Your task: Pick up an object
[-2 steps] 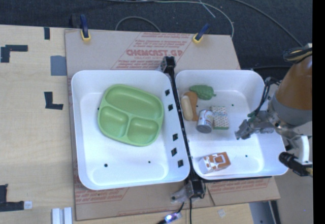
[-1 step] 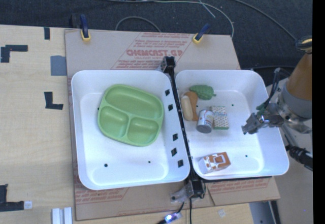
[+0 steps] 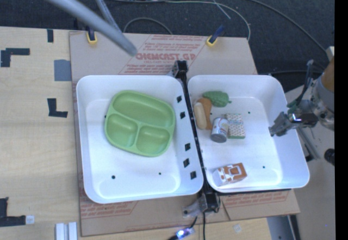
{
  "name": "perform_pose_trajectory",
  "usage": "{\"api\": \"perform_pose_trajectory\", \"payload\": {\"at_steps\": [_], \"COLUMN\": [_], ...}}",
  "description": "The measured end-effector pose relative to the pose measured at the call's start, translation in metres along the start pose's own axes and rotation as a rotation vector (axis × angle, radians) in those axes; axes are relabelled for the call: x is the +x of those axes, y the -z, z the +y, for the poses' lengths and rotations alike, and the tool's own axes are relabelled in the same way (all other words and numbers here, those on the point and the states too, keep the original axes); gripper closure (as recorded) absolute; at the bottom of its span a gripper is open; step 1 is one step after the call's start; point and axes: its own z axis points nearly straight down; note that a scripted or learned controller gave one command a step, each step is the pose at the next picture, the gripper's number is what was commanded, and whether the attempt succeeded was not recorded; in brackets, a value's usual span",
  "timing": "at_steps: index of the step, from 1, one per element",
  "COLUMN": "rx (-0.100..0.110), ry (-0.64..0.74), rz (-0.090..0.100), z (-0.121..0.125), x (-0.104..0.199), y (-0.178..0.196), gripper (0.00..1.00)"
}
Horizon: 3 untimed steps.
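The right bin (image 3: 272, 92) holds a cluster of small items: a green toy vegetable (image 3: 216, 98), an orange-and-tan hot-dog-like piece (image 3: 202, 113), a small silver can (image 3: 219, 130) lying against a speckled packet (image 3: 236, 126), and an orange-and-white carton (image 3: 231, 173) near the front wall. My gripper (image 3: 283, 123) hangs over the right rim of this bin, well to the right of the items, with nothing seen in it.
A green divided plate (image 3: 140, 123) lies in the left bin (image 3: 87, 141). A black divider (image 3: 187, 124) joins the two bins. Cables run across the dark floor behind. A grey pole (image 3: 70, 2) crosses the upper left.
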Motion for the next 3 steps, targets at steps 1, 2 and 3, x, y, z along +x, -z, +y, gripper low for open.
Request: {"api": "perform_pose_trajectory", "payload": {"at_steps": [1, 2, 3], "rx": [0.007, 0.008, 0.008], "ry": [0.004, 0.004, 0.003], "rz": [0.003, 0.003, 0.002], "z": [0.019, 0.035, 0.052], "x": [0.056, 0.111, 0.160], "y": [-0.014, -0.025, -0.037], "gripper": [1.00, 1.00, 1.00]}}
